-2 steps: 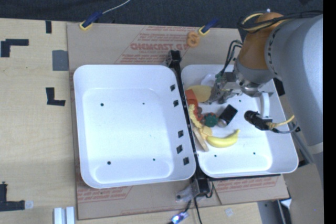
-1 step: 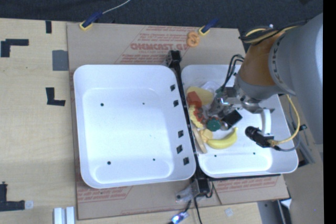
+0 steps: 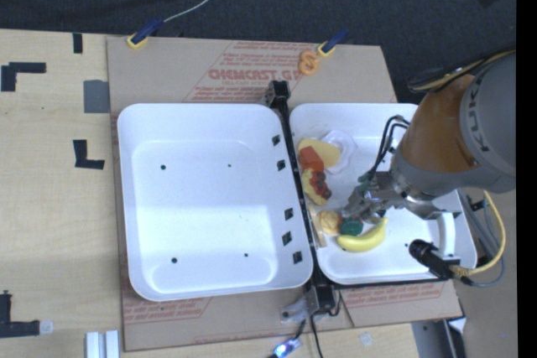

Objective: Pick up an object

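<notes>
The right bin (image 3: 369,268) holds a small pile of toy food along its left side. A yellow banana (image 3: 362,240) lies at the front, with a green piece (image 3: 351,226) touching its top and a tan lump (image 3: 328,221) to its left. Farther back sit a red and yellow piece (image 3: 312,158), a small dark red and yellow item (image 3: 319,186) and a clear plastic piece (image 3: 341,142). My gripper (image 3: 361,205) hangs low over the green piece and the banana, its dark fingers pointing down-left. The arm's grey and orange wrist covers the bin's right half.
The left bin (image 3: 205,197) lies beside the right one, a black divider with clips (image 3: 289,180) between them. Both rest on a cardboard sheet (image 3: 243,71). An orange ring (image 3: 310,61) lies on the cardboard behind the bins. A black cable loops by the arm at right.
</notes>
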### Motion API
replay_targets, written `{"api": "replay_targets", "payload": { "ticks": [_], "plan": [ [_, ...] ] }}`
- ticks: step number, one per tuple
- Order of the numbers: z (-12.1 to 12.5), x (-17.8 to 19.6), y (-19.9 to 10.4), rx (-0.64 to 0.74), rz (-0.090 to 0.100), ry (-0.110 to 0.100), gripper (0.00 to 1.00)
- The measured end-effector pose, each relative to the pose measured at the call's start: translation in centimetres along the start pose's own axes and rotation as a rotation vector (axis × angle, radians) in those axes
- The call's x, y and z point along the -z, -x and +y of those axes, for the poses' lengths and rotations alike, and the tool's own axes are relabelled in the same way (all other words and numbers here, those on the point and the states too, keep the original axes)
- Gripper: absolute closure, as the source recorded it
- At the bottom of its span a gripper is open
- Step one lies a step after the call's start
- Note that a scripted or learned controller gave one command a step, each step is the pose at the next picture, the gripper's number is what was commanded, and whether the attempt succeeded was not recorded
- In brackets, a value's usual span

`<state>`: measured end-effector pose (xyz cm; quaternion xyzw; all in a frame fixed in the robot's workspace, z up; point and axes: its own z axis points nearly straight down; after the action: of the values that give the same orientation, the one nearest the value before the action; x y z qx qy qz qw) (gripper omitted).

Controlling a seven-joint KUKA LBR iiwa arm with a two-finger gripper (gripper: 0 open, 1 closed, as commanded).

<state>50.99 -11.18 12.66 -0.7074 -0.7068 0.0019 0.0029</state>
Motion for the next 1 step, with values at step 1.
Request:
{"api": "replay_targets", "payload": {
  "ticks": [1],
  "plan": [
    [6.38,6.17,-9.13,0.014,0.002,0.015,1.0]
  ]
}}
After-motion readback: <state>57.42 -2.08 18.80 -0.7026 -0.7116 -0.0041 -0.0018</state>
